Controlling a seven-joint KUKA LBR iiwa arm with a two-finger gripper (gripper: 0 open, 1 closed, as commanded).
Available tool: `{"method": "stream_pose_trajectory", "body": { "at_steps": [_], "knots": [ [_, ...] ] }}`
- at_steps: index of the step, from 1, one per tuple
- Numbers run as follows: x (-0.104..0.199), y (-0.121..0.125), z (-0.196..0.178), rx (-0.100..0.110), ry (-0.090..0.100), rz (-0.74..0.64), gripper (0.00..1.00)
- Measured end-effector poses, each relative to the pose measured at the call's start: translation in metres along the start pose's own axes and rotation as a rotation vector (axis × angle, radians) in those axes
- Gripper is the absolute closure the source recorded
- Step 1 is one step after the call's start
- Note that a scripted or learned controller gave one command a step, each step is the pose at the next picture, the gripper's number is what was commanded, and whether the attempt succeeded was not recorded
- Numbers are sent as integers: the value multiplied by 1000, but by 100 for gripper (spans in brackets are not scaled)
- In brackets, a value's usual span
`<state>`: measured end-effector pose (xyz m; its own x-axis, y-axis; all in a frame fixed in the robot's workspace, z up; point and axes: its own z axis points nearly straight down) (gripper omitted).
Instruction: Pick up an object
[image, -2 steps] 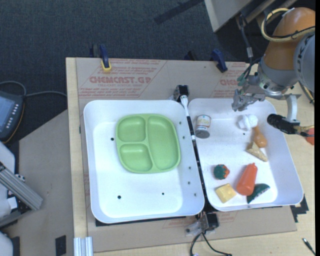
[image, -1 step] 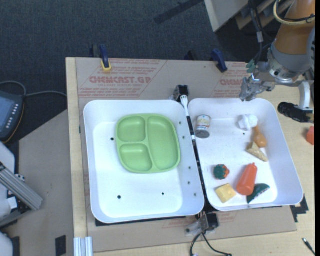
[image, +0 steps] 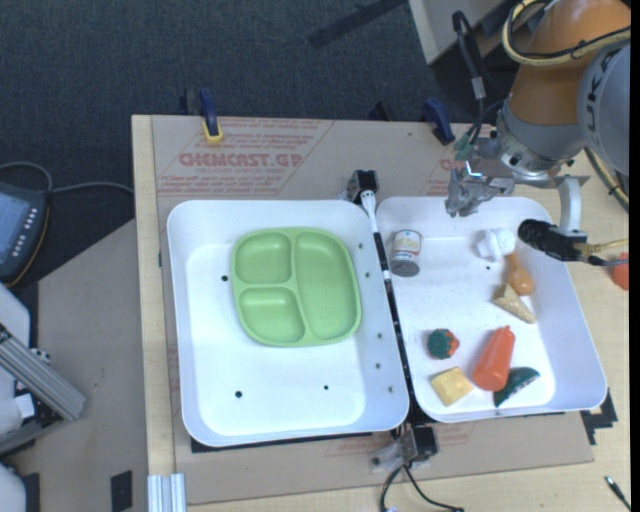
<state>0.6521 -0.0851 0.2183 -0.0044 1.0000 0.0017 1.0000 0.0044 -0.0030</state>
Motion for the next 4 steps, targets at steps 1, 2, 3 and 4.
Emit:
{"method": "stream_pose_trajectory", "body": {
  "at_steps": [1, 2, 3, 4],
  "knots": [
    [59, -1, -11, -3, 1, -2, 100],
    [108, -13, 2, 0, -1, 1, 100],
    [119, -18, -15, -5, -1, 2, 100],
    [129, -20, -15, -4, -1, 2, 100]
  ]
}}
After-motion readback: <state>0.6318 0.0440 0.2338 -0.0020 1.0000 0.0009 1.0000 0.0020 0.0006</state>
